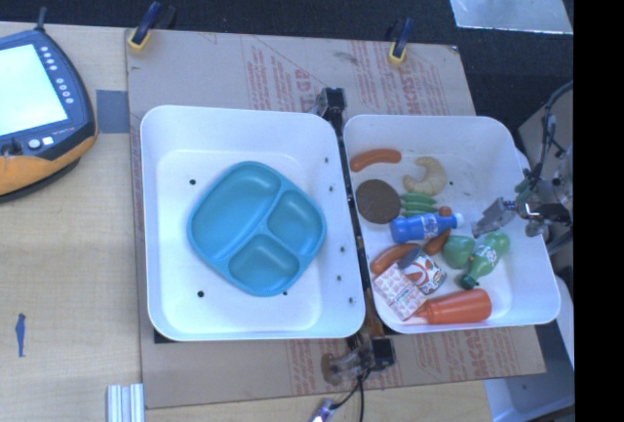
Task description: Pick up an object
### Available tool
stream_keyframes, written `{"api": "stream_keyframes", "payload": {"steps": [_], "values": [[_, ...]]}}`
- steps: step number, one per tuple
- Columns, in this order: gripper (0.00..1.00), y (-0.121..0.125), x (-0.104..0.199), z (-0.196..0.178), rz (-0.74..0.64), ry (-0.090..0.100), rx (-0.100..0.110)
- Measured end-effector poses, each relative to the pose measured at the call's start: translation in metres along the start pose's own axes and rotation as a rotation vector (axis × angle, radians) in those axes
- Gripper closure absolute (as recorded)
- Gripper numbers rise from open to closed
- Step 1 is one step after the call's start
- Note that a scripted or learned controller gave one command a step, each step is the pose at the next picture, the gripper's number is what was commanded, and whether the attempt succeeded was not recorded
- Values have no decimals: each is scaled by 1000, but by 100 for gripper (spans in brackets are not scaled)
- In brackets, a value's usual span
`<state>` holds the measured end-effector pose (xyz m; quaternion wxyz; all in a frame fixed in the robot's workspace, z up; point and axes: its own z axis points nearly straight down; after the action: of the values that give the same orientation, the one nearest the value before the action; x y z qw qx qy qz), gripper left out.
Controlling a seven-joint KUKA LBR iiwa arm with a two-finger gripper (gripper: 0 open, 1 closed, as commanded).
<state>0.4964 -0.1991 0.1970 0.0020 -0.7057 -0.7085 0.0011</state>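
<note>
Holding a blue tray (256, 228) in left bin (156, 215), toy food in right bin (531, 298), tool (507, 211) state unclear

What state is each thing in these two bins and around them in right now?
Blue tray: flat in the left bin, nothing on it.
Blue bottle: lying on its side.
Orange bottle: lying on its side.
Brown disc: lying flat.
Hot dog: lying loose, apart from the pile.
Gripper: low over the right bin.
</note>
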Motion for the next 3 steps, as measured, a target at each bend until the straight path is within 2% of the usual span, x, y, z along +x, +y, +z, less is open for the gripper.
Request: {"api": "stream_keyframes", "payload": {"steps": [1, 2, 3], "values": [[0, 67, 44, 106, -2, 0, 2], [0, 124, 101, 105, -2, -2, 0], [100, 123, 100, 95, -4, -1, 2]]}}
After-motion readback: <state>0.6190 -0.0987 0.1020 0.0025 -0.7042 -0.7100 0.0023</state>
